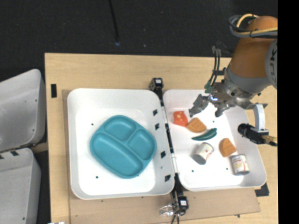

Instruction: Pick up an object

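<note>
Tabletop (56, 69) is pale wood and carries two shallow white plastic bins clipped side by side. The left bin (77, 181) holds just a teal divided plate (122, 145), smooth, rounded, three compartments, lying flat, probably the drop side. The right bin (254, 178) holds the pick candidates, scattered loose and mostly apart, so there's room to get a grasp in. The arm (252, 55) hangs over the bin's far edge. Gripper (209, 105): jaws spread, nothing between them, poised above the red block (180, 118) and the orange wedge (196, 125), likeliest targets. Nearby: a slim dark green pepper shape (205, 135), a small white cup on its side (202, 152), a tan bread-like piece (227, 147), a white labelled canister (239, 164).
</note>
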Controlling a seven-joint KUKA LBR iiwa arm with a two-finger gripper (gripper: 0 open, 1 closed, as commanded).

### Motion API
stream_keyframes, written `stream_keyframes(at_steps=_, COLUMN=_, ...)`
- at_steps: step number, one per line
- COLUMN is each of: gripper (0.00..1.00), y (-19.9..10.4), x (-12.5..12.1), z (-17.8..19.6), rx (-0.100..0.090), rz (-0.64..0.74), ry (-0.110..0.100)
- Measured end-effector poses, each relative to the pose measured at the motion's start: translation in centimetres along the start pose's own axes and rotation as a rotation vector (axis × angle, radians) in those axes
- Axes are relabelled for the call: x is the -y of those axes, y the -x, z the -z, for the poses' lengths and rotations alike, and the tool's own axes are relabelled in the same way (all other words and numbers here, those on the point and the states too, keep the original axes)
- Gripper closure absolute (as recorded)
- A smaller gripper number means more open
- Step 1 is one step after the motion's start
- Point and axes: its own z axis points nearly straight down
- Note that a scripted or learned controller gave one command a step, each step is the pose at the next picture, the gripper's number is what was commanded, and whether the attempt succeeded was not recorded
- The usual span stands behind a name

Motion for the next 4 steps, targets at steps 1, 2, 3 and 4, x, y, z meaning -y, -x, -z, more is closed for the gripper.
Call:
stream_keyframes(at_steps=1, gripper=0.0, y=0.0, x=-0.2, z=0.6, rx=0.001, rz=0.003, ry=0.012)
stream_keyframes(at_steps=2, gripper=0.0, y=0.5, x=0.4, z=-4.0, rx=0.002, rz=0.0, ry=0.009)
stream_keyframes(at_steps=3, gripper=0.0, y=-0.1, x=-0.3, z=-9.2, rx=0.001, rz=-0.002, ry=0.007)
stream_keyframes(at_steps=4, gripper=0.0, y=0.1, x=0.2, z=-13.5, rx=0.002, rz=-0.002, ry=0.008)
